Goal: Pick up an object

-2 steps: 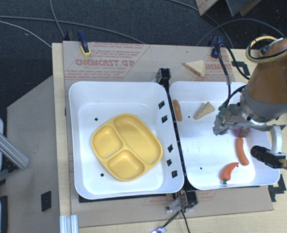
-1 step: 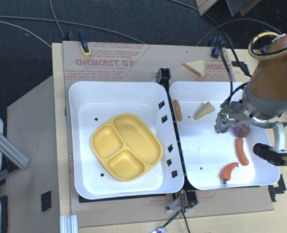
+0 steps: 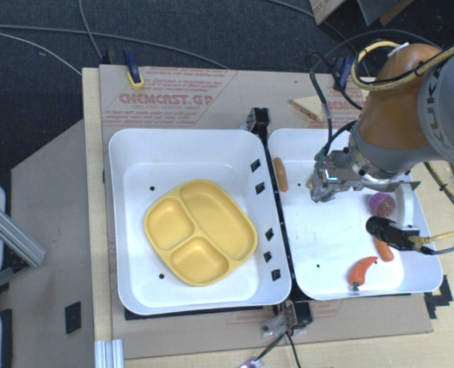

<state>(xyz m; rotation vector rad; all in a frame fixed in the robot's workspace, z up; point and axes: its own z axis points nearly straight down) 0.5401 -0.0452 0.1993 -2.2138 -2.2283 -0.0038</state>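
Observation:
My gripper point(image 3: 326, 185) hangs over the upper left part of the right bin point(image 3: 319, 244), below the arm's orange band. A small brown sausage-shaped piece point(image 3: 281, 176) lies just left of it, against the bin's left wall. To the right of the gripper, partly under the arm, sits a purple object point(image 3: 381, 203). Near the bin's front right lie an orange carrot-like piece with a green tip point(image 3: 363, 269) and another small orange piece point(image 3: 385, 252). I see nothing held in the gripper.
The left bin point(image 3: 127, 205) holds a yellow divided plate point(image 3: 201, 231). A black connector with a yellow cable point(image 3: 392, 234) crosses the right bin's right side. Black clips sit along the wall between the bins point(image 3: 271, 205). Cardboard lies under both bins.

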